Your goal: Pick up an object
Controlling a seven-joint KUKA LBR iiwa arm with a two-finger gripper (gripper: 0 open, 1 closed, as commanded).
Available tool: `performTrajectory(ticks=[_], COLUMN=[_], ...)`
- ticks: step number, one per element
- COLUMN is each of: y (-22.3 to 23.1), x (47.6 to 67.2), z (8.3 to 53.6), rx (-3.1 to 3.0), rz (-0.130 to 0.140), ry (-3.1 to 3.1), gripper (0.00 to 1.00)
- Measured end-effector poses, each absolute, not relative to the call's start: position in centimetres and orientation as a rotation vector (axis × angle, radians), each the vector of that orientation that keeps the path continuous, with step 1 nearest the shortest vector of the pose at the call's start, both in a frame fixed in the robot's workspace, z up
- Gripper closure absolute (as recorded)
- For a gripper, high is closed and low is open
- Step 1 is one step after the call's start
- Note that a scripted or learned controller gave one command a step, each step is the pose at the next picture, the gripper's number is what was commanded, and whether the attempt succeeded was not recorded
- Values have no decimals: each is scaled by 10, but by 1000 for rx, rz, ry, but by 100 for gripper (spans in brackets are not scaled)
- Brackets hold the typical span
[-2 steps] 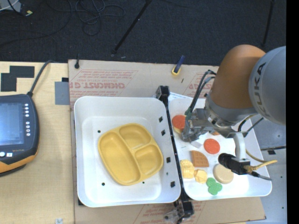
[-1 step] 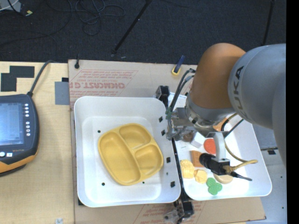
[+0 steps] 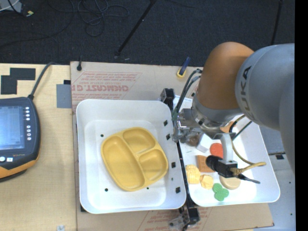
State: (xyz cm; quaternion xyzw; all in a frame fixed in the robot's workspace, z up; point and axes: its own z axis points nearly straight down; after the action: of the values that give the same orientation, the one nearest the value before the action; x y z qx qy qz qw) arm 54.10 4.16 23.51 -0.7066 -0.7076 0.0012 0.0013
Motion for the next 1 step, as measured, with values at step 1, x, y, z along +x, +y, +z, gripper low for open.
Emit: performTrajectory(ticks=[1], y=[45], x=[539], z=[217], rx=[-2217], rz=[9], ry=[-2219], gripper=[100])
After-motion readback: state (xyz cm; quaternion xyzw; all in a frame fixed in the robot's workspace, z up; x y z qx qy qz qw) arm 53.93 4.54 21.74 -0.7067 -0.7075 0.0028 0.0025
